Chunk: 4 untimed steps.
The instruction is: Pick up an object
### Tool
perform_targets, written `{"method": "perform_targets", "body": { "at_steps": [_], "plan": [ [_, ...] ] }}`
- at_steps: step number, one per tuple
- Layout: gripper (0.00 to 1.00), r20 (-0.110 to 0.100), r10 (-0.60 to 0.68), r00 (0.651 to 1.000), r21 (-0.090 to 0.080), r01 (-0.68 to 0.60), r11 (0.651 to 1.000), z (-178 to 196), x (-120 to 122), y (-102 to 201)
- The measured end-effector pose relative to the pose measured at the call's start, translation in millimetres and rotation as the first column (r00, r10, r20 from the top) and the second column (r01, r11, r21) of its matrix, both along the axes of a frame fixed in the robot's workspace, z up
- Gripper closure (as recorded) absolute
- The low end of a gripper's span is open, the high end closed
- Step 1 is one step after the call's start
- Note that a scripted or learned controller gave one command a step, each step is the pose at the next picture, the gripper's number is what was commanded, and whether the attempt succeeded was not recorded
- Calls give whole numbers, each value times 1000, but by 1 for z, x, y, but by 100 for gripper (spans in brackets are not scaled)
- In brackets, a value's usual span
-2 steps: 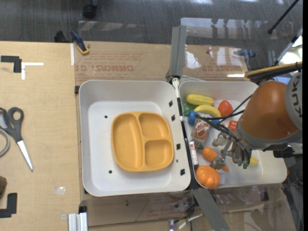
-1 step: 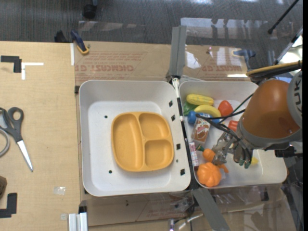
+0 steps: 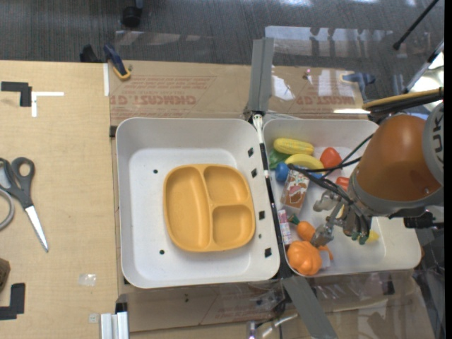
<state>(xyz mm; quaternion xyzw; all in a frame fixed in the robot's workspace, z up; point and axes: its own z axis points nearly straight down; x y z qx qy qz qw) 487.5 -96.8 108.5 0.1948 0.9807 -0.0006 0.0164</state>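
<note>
The right bin (image 3: 395, 260) holds several toy foods. Two yellow bananas (image 3: 294, 146) (image 3: 305, 162) lie at its far left, with a red pepper (image 3: 330, 157) beside them and a blue piece (image 3: 282, 172) below. A printed snack packet (image 3: 296, 189) lies upright-long in the middle left. A small orange piece (image 3: 305, 229) and a bigger orange fruit (image 3: 305, 258) sit at the near left corner. My gripper (image 3: 330, 222) hangs low over the bin just right of the small orange piece, under the orange wrist band (image 3: 399, 161). Nothing shows as held.
The left bin (image 3: 134, 189) carries a yellow three-compartment plate (image 3: 209, 207). Scissors (image 3: 25, 196) lie on the wooden bench at far left. A small yellow-green item (image 3: 369, 237) peeks out under the arm. Cables run from the wrist across the right bin.
</note>
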Motion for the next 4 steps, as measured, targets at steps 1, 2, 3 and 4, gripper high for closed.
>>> {"method": "perform_targets", "body": {
  "at_steps": [1,2,3,4],
  "plan": [
    [0,7,-42,999,1,42,999,-7,1,-1],
    [0,3,-179,984,3,179,984,-8,-1,0],
    [100,-6,-176,984,5,176,984,-1,-2,1],
    [100,-30,-261,965,7,262,965,122,79,93]
  ]
}}
